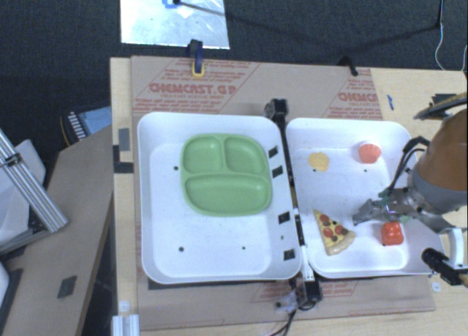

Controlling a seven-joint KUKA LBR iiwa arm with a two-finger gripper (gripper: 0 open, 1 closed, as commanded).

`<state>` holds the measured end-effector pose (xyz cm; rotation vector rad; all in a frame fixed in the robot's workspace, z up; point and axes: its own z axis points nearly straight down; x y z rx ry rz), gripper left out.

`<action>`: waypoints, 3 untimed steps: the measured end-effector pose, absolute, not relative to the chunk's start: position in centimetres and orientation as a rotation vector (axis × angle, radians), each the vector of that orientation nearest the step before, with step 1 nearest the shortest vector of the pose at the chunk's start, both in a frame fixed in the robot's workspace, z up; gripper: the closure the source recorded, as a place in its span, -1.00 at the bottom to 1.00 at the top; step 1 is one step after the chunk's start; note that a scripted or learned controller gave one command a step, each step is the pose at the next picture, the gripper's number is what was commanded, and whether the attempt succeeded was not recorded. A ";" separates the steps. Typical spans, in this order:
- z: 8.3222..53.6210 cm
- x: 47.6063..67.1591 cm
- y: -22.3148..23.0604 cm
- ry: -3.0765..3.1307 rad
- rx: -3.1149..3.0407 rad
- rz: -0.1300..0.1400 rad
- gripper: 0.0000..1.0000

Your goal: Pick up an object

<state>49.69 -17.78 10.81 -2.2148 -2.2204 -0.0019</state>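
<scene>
Count: two white bins, one green divided plate (225, 175), four toy foods.
Left bin (157, 254): holds the plate.
Right bin (344, 131): pizza slice (333, 231), yellow piece (319, 160), orange ball (369, 153), red piece (392, 233).
Gripper (386, 210): over right bin, just above red piece; finger state impossible to tell.
Surface: cardboard-covered bench, dark floor beyond.

Arm (442, 173) low, jaws downward
</scene>
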 end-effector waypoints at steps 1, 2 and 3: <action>8.4 49.8 -17.3 -2.223 -2.208 -0.008 -1.00; 9.5 49.9 -17.5 -2.226 -2.214 -0.007 1.00; 14.2 49.4 -17.6 -2.228 -2.222 -0.004 1.00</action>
